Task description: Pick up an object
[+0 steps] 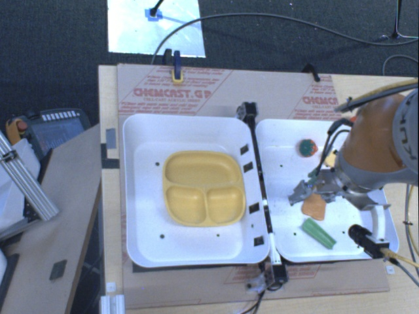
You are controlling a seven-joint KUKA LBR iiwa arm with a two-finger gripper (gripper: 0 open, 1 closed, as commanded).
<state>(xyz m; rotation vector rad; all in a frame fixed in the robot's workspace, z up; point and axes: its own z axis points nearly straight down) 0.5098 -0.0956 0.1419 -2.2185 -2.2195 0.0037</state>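
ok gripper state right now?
Gripper: cannot be told; it sits low in the right bin, just above the orange piece.

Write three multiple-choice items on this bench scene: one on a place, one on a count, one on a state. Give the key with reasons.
1. Where does the yellow divided tray lie?
A. left bin
B. right bin
C. on the cardboard outside the bins

2. How many loose things lie in the right bin?
A. one
B. three
C. five

3. How does the gripper stand to the orange piece?
A. lifting it clear above the bin
B. low beside it, the piece lying on the bin floor
C. over the left bin

Key: 1 A, the tray lies in the left bin. 2 B, a green-and-orange ball, the orange piece, a green block. 3 B, the piece lies flat below the gripper.
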